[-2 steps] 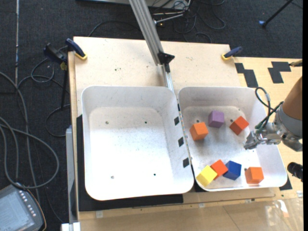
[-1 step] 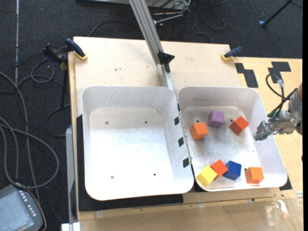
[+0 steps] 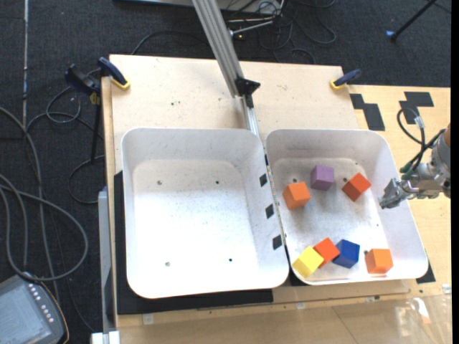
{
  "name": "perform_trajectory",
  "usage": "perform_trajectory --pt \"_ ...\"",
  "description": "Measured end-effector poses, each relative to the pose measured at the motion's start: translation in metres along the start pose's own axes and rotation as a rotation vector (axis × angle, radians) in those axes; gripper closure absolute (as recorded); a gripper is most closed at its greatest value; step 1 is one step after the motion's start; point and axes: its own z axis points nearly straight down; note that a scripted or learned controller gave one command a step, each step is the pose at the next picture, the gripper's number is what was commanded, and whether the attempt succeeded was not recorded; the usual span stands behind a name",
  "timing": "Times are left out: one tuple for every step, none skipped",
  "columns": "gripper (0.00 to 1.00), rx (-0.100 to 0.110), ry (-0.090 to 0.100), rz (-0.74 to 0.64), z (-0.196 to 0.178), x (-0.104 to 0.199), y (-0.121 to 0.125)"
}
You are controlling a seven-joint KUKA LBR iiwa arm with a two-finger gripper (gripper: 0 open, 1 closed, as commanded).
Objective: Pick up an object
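Nearest to us, along the bottom edge of the right bin point(image 3: 401, 213), we count four cubes in a loose row: a yellow cube point(image 3: 308, 261), a small orange cube point(image 3: 327, 249) touching it, a blue cube point(image 3: 347, 253) touching that one, and a further orange cube point(image 3: 379, 260) a little apart toward the bin's lower right corner.

Going by size, we see one wooden bench point(image 3: 186, 84) carrying two shallow white bins side by side. We find no objects in the left bin point(image 3: 143, 192); its floor shows a few dark specks. The right bin holds every cube. One grey metal rail point(image 3: 215, 34) slants down from the top of the view and ends where the two bins meet. Two clamps with yellow tips sit at the bench's far corners, one at the left point(image 3: 115, 74) and one at the right point(image 3: 345, 79).

Farther up in the right bin we count three more cubes: an orange cube point(image 3: 296, 193) near the left wall, a purple cube point(image 3: 323, 177) just beside it, and a red-orange cube point(image 3: 356, 185) to the right. That gives seven cubes in all: four orange or red-orange, one yellow, one blue, one purple.

Our gripper point(image 3: 391, 196) hovers at the right bin's right rim, near the red-orange cube but apart from it, with no cube between its fingers. We cannot tell whether those fingers are spread or pressed together.
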Motion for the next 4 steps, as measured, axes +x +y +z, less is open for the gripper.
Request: perform_trajectory --pt "1.0 0.0 0.003 -0.005 -0.011 0.051 0.001" --pt "1.0 0.002 0.003 -0.006 -0.003 0.098 0.009" --pt "1.0 0.0 0.003 -0.006 -0.015 0.154 0.011" --pt "1.0 0.004 0.003 -0.005 -0.003 0.203 0.013"
